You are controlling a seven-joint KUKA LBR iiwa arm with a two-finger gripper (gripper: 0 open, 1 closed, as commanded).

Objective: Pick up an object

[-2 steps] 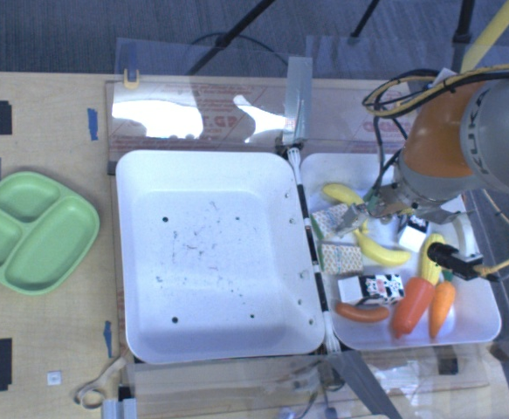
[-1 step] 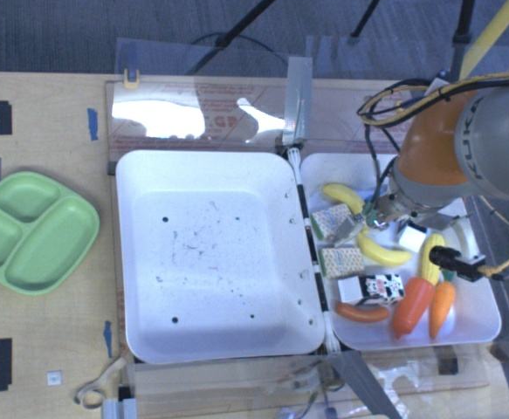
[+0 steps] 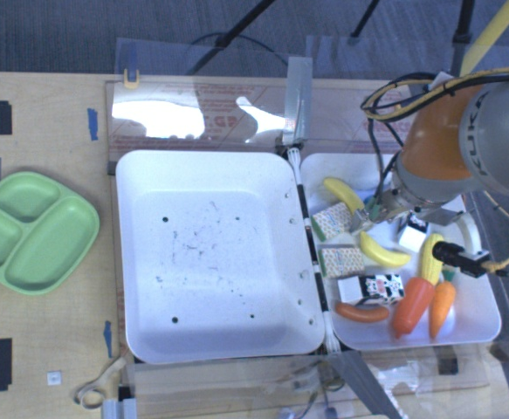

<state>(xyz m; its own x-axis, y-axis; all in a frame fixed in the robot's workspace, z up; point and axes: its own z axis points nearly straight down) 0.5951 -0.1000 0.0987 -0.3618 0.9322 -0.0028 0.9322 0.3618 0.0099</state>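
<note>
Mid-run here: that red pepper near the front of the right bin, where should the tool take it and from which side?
Probably grip the red pepper across its middle, coming straight down from above. It lies long and slanted, with the orange carrot close on its right and the sausage by its lower left end, so close across its narrow width, though room on the carrot side looks tight. The right bin wall is near.

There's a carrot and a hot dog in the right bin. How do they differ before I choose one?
The carrot is orange and tapers to a point; the hot dog is darker red with rounded ends. The carrot stands nearly upright in the view, near the bin's right wall; the hot dog lies crosswise near the divider. The hot dog looks thinner. Both lie along the front of the right bin.
</note>
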